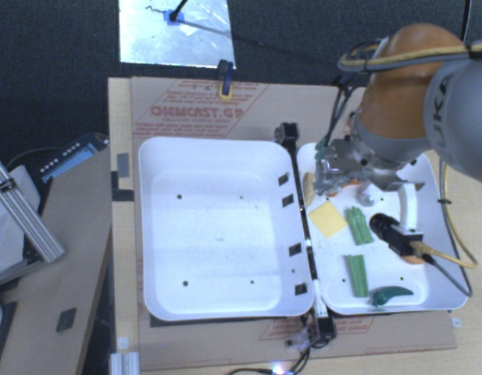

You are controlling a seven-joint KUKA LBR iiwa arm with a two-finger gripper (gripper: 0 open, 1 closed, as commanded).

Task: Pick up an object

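Observation:
My gripper hangs low over the back left part of the right bin, under the grey and orange arm. A flat yellow square lies just in front of it. A tan piece sits at the gripper's left side against the bin wall, and a small orange bit shows at its right. Two light green sticks lie further forward. A dark green curved piece rests near the front edge. Nothing can be seen held.
The left bin stands beside the right one, with black clips along the shared wall. An orange object peeks out at the right bin's right side. A reflective sheet lies behind the bench.

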